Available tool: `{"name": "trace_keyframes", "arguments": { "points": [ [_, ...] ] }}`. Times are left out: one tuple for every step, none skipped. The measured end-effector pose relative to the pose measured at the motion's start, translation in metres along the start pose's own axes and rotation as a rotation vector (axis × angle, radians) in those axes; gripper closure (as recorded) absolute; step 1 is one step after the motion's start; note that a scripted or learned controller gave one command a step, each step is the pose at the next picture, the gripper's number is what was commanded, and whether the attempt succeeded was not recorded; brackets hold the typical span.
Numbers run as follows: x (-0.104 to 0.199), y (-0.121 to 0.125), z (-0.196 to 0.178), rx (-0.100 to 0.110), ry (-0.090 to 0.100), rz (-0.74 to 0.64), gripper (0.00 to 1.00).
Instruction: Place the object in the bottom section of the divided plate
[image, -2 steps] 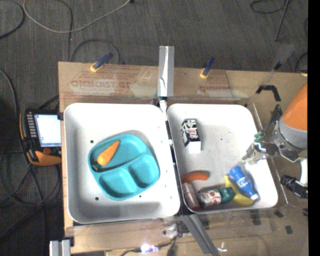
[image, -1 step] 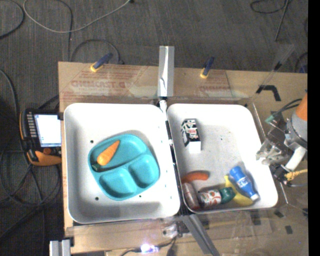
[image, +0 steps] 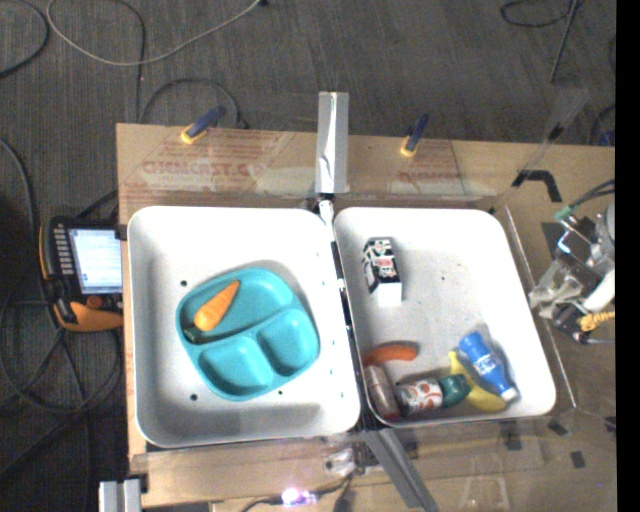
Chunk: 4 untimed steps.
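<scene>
- Bench (image: 230, 160): brown top bearing two shallow white bins side by side; two clamps at its far edge, one with a yellow grip (image: 203, 123) toward the left, one (image: 413, 137) toward the right; a grey post (image: 332, 140) upright at the far edge, above the seam between the bins.
- Left bin (image: 150, 330): holds the plate and, on it, the carrot.
- Plate (image: 250, 335): teal, divided into three sections, set near the bin's middle and turned at a slant; one large section toward the far left, two smaller ones toward the near right.
- Carrot (image: 216, 306): orange; lies in the plate's large far-left section, tip pointing to the far right; the two smaller sections hold nothing.
- Right bin (image: 470, 250): holds the remaining items, most gathered along its near edge.
- Box (image: 382, 268): small, dark and white; near the far left corner, apart from the others.
- Sausage (image: 391, 353): red-orange; by the left wall, just beyond the near cluster.
- Can (image: 418, 394): on its side at the near edge, red and white label.
- Bottle (image: 484, 365): blue and white, tilted, toward the near right corner; touching a yellow piece (image: 487, 400) below it.
- Gripper (image: 590, 270): outside the right bin, past its right wall, over the bench's right edge; well apart from the plate; finger spread cannot be told; nothing seen in it.
- Tablet (image: 90, 262): lit screen in an orange frame, off the bench's left edge.
</scene>
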<state>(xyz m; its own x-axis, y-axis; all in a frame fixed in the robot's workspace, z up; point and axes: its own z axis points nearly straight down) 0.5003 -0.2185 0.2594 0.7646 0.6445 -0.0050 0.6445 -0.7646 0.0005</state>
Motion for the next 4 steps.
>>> {"name": "trace_keyframes", "arguments": {
  "points": [
    [0.031, 0.032, -0.069, 0.001, -0.001, 0.245, 1.00],
    [0.025, 0.030, -0.142, 0.001, 0.000, 0.171, 1.00],
    [0.037, 0.040, -0.174, 0.001, -0.001, 0.252, 1.00],
    [0.037, 0.040, -0.182, 0.001, -0.007, 0.252, 1.00]
  ]
}}
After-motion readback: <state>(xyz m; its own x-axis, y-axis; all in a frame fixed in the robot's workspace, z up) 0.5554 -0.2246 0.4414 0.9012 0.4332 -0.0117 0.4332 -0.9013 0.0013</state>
